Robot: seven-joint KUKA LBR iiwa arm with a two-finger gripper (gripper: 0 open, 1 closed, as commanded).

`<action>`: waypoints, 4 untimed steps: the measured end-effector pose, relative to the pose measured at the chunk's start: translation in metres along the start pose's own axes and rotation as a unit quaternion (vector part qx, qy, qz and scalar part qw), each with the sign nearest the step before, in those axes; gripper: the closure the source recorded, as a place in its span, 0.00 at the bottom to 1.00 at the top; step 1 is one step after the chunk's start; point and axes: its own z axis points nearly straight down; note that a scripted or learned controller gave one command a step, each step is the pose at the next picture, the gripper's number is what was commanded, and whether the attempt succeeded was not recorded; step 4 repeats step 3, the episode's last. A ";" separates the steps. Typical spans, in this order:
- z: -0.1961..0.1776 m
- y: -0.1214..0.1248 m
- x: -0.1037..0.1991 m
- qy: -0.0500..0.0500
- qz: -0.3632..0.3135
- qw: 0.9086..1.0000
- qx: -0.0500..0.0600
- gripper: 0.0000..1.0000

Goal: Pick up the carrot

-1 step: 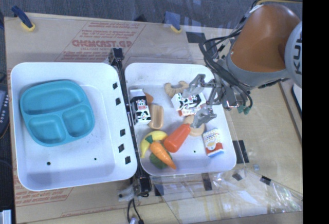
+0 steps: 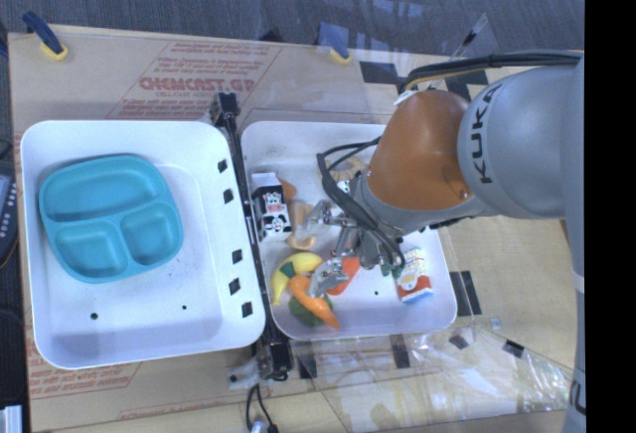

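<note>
The carrot (image 2: 314,303) is orange and lies at a slant near the front wall of the right bin (image 2: 437,307), with green at its lower left end. My gripper (image 2: 340,262) hangs low over the bin's middle, just above and to the right of the carrot's upper end. A small red-orange piece (image 2: 344,278) sits right under the gripper's tip, touching or nearly touching the carrot. The arm's orange band and grey wrist hide the bin's back right part.
A yellow piece (image 2: 304,262) and a green piece (image 2: 285,273) crowd the carrot's left side. A black-and-white carton (image 2: 269,210) stands by the left wall, and a white, red and blue carton (image 2: 413,281) stands at the right. The left bin (image 2: 119,327) holds a blue divided plate (image 2: 107,215).
</note>
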 end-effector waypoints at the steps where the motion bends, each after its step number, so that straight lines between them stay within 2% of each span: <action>1: 0.042 0.002 0.030 -0.005 0.009 1.000 0.002 0.00; 2: 0.030 0.003 0.027 -0.008 0.005 1.000 0.002 1.00; 3: -0.063 0.052 0.006 -0.012 -0.016 1.000 0.001 1.00; 4: -0.063 0.052 0.006 -0.012 -0.016 1.000 0.001 1.00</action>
